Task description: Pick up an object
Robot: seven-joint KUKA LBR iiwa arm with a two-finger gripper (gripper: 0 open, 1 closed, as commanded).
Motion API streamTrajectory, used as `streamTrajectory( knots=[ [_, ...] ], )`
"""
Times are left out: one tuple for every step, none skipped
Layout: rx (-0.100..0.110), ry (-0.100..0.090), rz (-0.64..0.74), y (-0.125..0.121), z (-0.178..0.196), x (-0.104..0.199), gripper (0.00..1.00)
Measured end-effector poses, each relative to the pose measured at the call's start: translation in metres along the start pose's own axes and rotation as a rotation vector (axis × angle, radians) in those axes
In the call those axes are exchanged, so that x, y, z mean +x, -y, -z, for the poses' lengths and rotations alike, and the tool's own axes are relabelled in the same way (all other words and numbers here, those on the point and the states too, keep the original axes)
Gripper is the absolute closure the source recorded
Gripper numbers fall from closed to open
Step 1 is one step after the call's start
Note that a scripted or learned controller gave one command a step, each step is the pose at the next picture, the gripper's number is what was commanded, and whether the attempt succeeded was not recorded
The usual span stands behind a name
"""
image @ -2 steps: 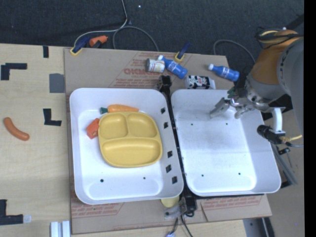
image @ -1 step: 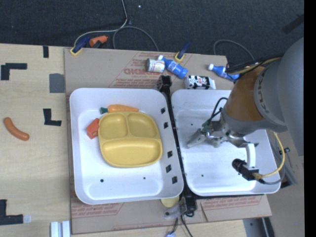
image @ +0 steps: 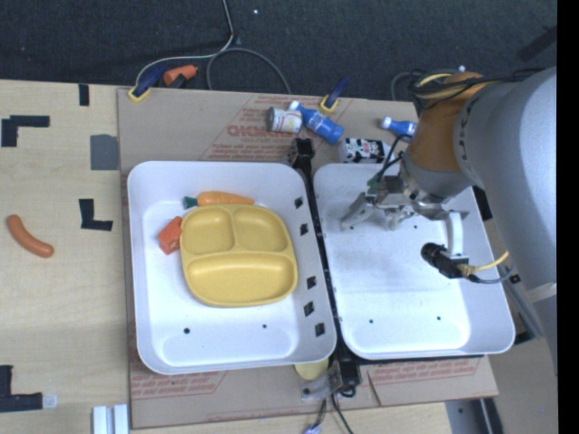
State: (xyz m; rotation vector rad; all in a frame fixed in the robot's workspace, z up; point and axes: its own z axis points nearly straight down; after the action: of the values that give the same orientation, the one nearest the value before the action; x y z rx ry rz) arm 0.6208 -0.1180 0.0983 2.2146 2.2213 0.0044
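While the arm (image: pixel 507 143) reaches in from the right over the right bin (image: pixel 407 333), its gripper (image: pixel 366 208) hangs above that bin's upper left part with fingers spread apart and nothing between them. Over in the left bin (image: pixel 217 342) lies a yellow tray (image: pixel 239 253), its long axis running left to right, slightly tilted. Just above it, touching its top edge, a carrot (image: pixel 224 199) lies almost level, green end pointing left. An orange-red piece (image: pixel 170 234) sits against the tray's left side, standing roughly up and down in the view. Out on the surface (image: pixel 54 333) far left, a sausage (image: pixel 29 236) lies slanting from upper left to lower right. Beyond the bins rest a blue bottle (image: pixel 322 124) and a small white can (image: pixel 284 118)
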Motion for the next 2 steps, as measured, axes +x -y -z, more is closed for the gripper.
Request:
streamTrajectory(
  knots=[
    [0.003, 0.002, -0.002, 0.002, -0.013, 0.023, 0.00],
    [0.001, 0.000, 0.000, -0.050, 0.007, 0.020, 0.00]
  ],
)
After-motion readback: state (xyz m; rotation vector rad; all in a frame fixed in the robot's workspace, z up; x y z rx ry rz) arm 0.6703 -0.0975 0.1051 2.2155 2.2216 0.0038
